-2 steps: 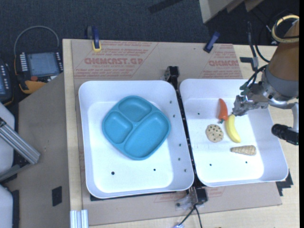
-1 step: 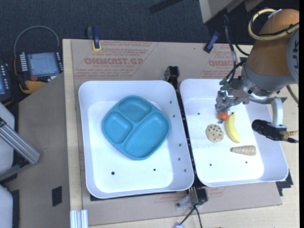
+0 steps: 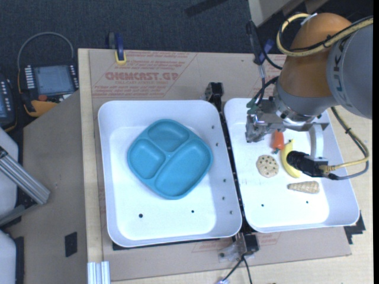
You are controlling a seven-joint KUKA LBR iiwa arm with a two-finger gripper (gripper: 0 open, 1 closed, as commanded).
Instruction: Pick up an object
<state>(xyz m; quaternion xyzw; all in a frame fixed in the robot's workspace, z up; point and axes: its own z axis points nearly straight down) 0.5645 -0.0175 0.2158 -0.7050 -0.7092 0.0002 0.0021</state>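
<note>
Grey arm (image 3: 355,70) with a broad orange band (image 3: 308,58), yellow and black cables looping around it

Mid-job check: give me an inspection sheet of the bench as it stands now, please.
Surface: brown board bearing the left bin and the right bin, side by side.
Job's things: in the right bin, cookie, banana, cone, small orange piece.
Clutter: blue divided plate in the left bin.
Grippers: gripper low over the right bin's far-left part; finger state unclear.
Cables: yellow cable across the right bin's edge; black cables behind.
Surroundings: handheld screen unit beyond the board's left corner.
</note>
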